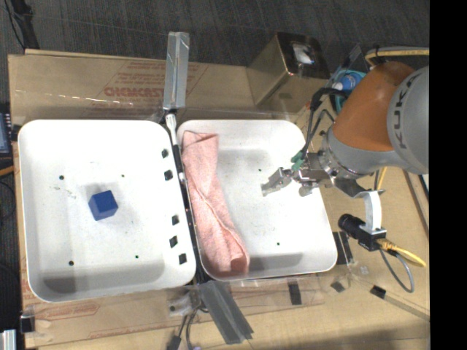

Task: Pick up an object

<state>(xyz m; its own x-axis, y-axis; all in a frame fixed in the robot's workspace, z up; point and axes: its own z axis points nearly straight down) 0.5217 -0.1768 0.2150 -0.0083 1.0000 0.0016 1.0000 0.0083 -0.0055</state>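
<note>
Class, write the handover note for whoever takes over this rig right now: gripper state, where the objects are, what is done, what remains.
Gripper: over the right bin, nothing seen between its fingers; open or shut cannot be told.
Pink cloth: lies rolled along the right bin's left wall, apart from the gripper.
Blue cube: in the left bin.
Done: nothing picked up.
Left: choose an object, grasp and lift it; the cloth looks nearer.

Dark grey carpet (219,13) covers the floor beyond the bench. A flattened cardboard sheet (95,79) with red printing lies under the two bins. A small brown cardboard box (281,68) stands at the far side. The wooden bench top (408,319) carries black cables (401,268). The light is even.
</note>
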